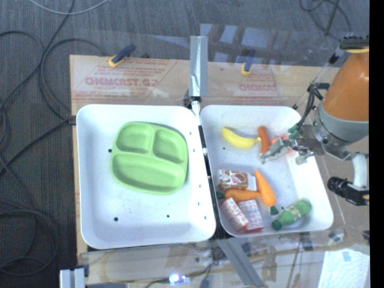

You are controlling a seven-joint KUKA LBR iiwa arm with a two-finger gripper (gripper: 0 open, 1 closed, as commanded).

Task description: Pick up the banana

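The yellow banana lies in the upper left part of the right bin, curved, with its ends pointing up. My gripper hovers just to the banana's right, its fingers pointing left and standing open with nothing between them. A small orange carrot lies between the banana and the fingertips, close to the upper finger.
The left bin holds a green divided plate. In the right bin's lower half lie two more carrots, a brown snack box, a red-and-white carton and a green bottle.
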